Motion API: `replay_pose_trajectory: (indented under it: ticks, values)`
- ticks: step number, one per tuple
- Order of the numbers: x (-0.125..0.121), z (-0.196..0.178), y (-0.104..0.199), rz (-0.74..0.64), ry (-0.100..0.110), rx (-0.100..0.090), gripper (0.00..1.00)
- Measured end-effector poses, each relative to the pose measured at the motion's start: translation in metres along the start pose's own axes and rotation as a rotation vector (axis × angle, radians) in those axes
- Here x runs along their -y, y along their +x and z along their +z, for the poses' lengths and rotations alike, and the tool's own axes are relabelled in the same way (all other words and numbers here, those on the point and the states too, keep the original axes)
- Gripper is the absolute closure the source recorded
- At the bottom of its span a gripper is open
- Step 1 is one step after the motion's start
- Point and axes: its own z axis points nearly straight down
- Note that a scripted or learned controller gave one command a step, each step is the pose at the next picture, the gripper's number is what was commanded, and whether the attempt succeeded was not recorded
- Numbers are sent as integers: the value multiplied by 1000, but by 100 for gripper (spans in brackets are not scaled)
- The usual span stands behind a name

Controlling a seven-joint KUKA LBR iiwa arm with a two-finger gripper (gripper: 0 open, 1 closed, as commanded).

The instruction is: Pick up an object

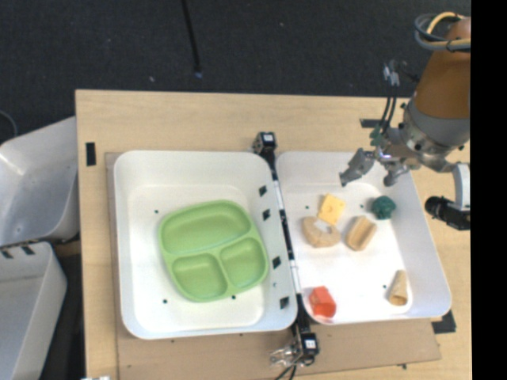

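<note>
My gripper [375, 172] hangs over the back of the right bin [420, 291], its two fingers spread apart with nothing between them. Below it lie several small objects: a yellow block [332, 209], a dark green ball [384, 207], a tan doughnut-like piece [319, 233], a tan bread-like piece [360, 233], a red block [322, 302] at the front left corner and a tan cone [398, 288] at the front right. The gripper is above and apart from all of them.
The left bin [135, 291] holds a green three-compartment plate [212, 249]. A black-clipped divider [279, 228] separates the two bins. A white box [36, 184] stands off the bench's left edge.
</note>
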Motion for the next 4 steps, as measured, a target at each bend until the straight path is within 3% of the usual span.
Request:
replay_pose_trajectory:
  ticks: [3, 4]
  values:
    - [2, 157, -6, 2, 4, 1, 0]
    - [1, 143, -7, 6, -2, 2, 100]
